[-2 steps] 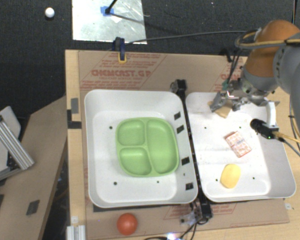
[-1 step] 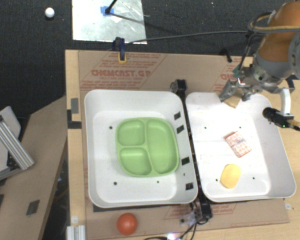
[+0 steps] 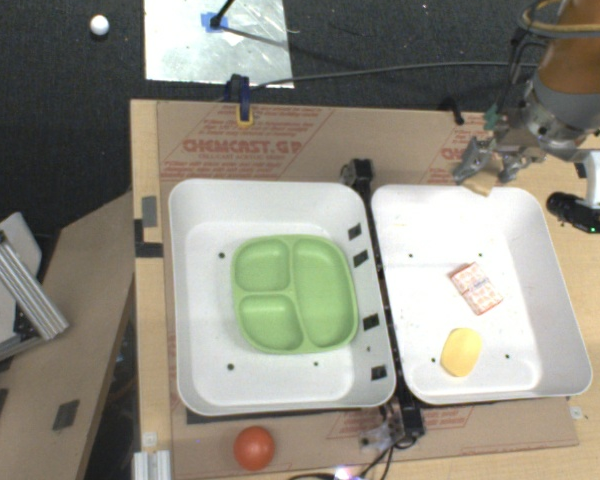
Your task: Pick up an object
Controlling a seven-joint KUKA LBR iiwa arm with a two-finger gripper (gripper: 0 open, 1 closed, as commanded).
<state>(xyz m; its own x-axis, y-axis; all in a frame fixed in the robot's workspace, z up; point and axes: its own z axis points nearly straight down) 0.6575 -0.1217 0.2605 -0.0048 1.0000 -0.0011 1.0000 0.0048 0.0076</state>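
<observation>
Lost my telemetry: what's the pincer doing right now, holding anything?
Pincer: open, holding nothing, above the right bin's far rim.

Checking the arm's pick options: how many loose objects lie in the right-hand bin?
2. A small pink-patterned packet lies near the middle of the right bin, and a yellow object lies nearer its front edge. Nothing seems hidden.

Light is even and fairly bright, falling from overhead, so the two white bins (image 3: 280,203) read pale and nearly washed out on their floors. Shadows are soft and short, hugging the green tray (image 3: 293,293). A foil sheet (image 3: 215,28) shows mottled glare. The dark floor is grainy. Detail is slightly soft throughout, with mild blur near the edges.
</observation>
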